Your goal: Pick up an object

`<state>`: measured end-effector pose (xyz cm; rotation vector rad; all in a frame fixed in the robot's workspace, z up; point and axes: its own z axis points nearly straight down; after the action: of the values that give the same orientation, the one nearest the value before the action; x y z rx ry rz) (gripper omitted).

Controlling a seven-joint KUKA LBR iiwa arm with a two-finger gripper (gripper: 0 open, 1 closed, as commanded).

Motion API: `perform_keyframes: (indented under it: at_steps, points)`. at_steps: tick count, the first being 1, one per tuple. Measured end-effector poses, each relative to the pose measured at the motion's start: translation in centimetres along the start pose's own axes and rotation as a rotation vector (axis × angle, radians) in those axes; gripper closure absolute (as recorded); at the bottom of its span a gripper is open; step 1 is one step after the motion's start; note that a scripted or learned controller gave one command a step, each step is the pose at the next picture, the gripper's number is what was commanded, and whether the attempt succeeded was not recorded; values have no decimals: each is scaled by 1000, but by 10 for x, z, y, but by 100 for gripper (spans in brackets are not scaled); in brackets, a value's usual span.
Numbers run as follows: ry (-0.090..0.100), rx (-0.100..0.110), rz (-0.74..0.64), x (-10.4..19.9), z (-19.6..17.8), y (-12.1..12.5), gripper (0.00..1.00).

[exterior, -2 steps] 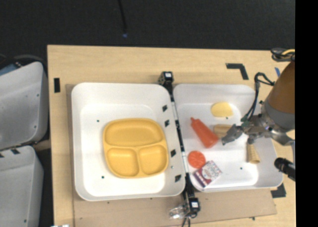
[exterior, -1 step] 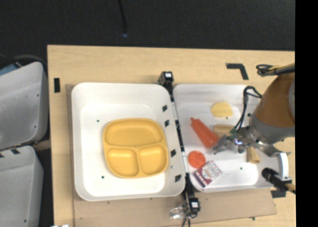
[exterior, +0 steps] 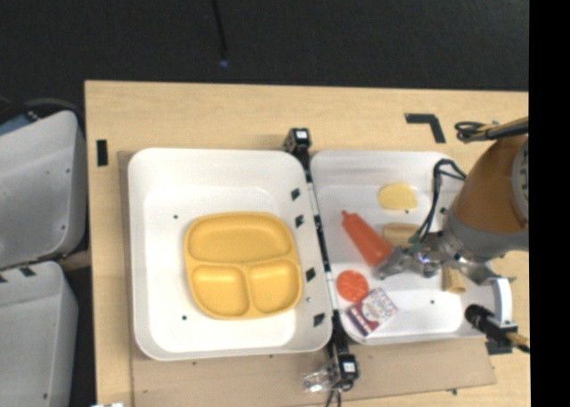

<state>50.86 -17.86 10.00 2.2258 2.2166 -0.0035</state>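
Wooden surface (exterior: 223, 116), two white bins. Pincer (exterior: 399, 261) sits low in the right bin (exterior: 356, 169), tip at the lower end of the orange-red carrot-like piece (exterior: 362, 234); can't tell its opening or whether it grips anything. Red disc (exterior: 353, 285) and printed packet (exterior: 374, 312) just beside, yellow blob (exterior: 397, 196) farther off. Left bin's yellow tray (exterior: 242, 263) untouched. Judging: nothing lifted, grasp and lift remain.

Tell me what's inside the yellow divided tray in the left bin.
The yellow divided tray shows three bare compartments, one wide above two smaller, with nothing in them. It lies flat on the left bin, so the bin floor beneath it is covered.
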Motion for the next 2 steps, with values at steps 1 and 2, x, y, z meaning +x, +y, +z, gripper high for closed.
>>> perform_keyframes:
  at_steps: [1,2]
  points:
    - [1,-4,6,0,-11,1,100]
    - [-1,-7,2,-5,-61,-7,100]
